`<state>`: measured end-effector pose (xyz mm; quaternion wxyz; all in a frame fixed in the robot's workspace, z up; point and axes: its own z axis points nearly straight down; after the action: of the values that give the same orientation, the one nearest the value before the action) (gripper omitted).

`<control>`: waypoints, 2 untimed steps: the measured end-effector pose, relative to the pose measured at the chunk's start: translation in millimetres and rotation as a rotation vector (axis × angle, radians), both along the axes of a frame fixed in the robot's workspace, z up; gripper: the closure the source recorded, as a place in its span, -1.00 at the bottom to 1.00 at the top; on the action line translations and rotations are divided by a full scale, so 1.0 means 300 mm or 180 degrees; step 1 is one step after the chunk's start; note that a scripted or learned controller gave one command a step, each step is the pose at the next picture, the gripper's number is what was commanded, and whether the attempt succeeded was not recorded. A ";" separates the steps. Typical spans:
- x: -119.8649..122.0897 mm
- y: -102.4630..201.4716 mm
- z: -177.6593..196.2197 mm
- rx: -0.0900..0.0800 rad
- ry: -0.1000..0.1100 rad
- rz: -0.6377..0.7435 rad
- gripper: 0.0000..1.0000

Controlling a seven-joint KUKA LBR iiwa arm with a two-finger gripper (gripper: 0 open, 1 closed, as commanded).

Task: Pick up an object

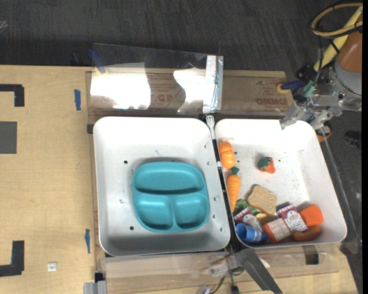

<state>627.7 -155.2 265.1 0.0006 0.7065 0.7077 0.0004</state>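
Observation:
My gripper (306, 115) hangs over the far right corner of the right bin (299, 150), above its rim, with nothing seen between its fingers. Inside that bin lie a small strawberry (265, 165), a carrot (233, 186), an orange pumpkin-like toy (226, 154) by the left wall, a slice of toast (262, 198), and a cluster of small packets (282, 224) with an orange piece (311, 216) at the near right. All of them sit well below and left of the gripper.
The left bin (109, 172) holds a teal divided tray (170, 194). A clear plastic sheet (155, 86) stands behind the bins on cardboard. Yellow cable (333, 17) loops at the top right near the arm.

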 end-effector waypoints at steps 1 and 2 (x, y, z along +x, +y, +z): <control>0.018 0.081 -0.432 0.0008 0.0028 0.0626 -1.00; -0.034 0.053 -0.592 -0.0005 -0.0014 0.0857 -1.00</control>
<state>617.5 -139.3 87.6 0.0026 0.6051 0.7961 0.0015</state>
